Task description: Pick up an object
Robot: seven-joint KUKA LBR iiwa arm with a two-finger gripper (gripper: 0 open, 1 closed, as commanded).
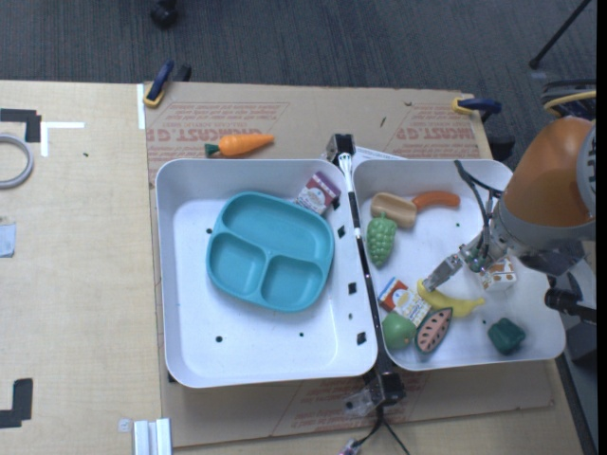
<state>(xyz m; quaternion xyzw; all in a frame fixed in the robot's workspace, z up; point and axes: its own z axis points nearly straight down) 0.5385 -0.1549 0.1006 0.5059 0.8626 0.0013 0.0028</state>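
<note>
My gripper (467, 263) hangs low over the right bin (541, 349), just above the yellow banana (453, 302). A small white printed box (500, 274) lies right beside it, on its right. Around it are a small red and white carton (402, 299), a watermelon slice (433, 331), a green pear (397, 330) and a dark green pepper (505, 335). Farther back lie a green bunch of grapes (381, 240), a bread roll (394, 209) and an orange sausage (436, 198). The arm's orange band and wrist hide part of the bin's right side.
The left bin (190, 339) holds a teal divided plate (270, 252) and a small packet (318, 194) at its back right corner. A toy carrot (242, 144) lies on the cardboard behind the bins. The divider wall (356, 254) separates the two bins.
</note>
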